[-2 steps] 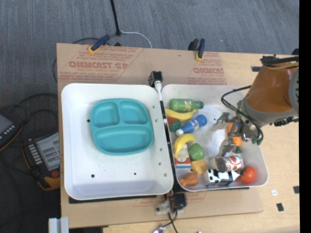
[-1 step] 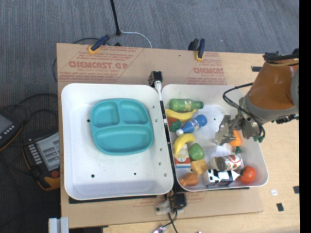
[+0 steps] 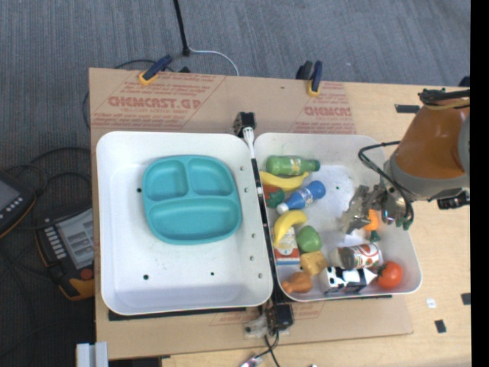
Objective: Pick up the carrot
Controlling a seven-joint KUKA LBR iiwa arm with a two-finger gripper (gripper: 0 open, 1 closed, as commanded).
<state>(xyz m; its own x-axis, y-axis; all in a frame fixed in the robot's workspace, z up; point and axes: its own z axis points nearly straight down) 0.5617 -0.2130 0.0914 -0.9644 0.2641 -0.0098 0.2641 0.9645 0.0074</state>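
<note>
Where tool (image 3: 365, 214) hangs — carrot (image 3: 372, 220) touching

Two bins sit side by side on the bench: the left bin (image 3: 114, 281) holds a divided tray (image 3: 191, 199), lying toward its far side. The right bin (image 3: 412, 277) is crowded with toy food, a bottle (image 3: 291, 164) at its far left, a tomato (image 3: 390, 275) at its near right, and the gripper (image 3: 365, 214) reaching in from the right.

Teal divided plate (image 3: 191, 199) in the left bin (image 3: 114, 281). Green bottle (image 3: 290, 164), bananas (image 3: 284, 180), tomato (image 3: 390, 275) in the right bin (image 3: 409, 285).
</note>
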